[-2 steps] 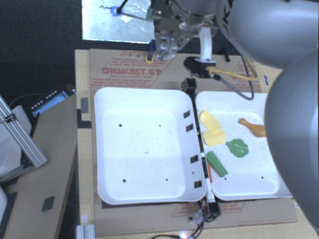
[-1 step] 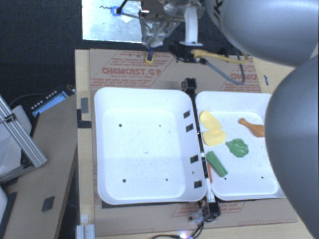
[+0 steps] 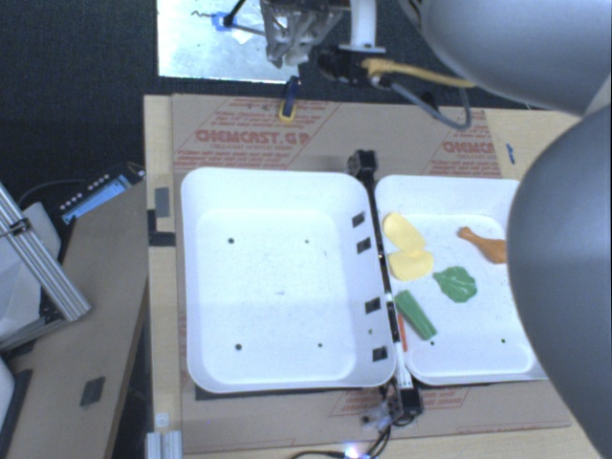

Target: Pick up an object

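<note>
The right bin [image 3: 478,357] holds several small toys. Two pale yellow pieces [image 3: 405,247] lie against its left wall, one above the other. A green leafy piece [image 3: 455,283] lies to their right, and a long green piece [image 3: 415,315] rests below them. An orange piece [image 3: 484,245] sits near the bulk of the arm. My gripper [image 3: 285,54] hangs high at the top of the view, beyond both bins and far from all the toys. Nothing shows beneath it.
The left bin [image 3: 277,352] stands beside the right one, with a black clip strip [image 3: 375,256] between them. A small blue and yellow clamp [image 3: 289,103] lies on the cardboard behind the bins. The grey arm covers the right bin's right side.
</note>
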Robot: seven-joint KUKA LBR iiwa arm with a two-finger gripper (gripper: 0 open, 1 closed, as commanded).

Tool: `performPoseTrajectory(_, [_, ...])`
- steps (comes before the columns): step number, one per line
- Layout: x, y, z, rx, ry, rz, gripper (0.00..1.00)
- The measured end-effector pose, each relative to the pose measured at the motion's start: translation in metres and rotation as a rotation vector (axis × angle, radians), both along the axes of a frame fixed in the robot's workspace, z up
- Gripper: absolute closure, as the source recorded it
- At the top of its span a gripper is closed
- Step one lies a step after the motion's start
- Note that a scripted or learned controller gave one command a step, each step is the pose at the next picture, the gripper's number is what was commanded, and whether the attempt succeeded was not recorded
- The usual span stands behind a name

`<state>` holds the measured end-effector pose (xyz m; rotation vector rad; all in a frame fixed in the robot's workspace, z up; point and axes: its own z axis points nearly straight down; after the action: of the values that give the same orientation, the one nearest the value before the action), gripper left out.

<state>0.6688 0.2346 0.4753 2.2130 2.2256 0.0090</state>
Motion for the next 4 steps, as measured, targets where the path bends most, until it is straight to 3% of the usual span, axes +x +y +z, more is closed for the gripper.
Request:
performPoseTrajectory(1, [-0.022, -0.001, 0.032, 0.000, 0.002, 0.001, 1.00])
performPoseTrajectory(2, [-0.084, 0.000, 0.063, 0.001, 0.003, 0.002, 1.00])
performPoseTrajectory(4, [-0.127, -0.001, 0.060, -0.001, 0.006, 0.000, 1.00])
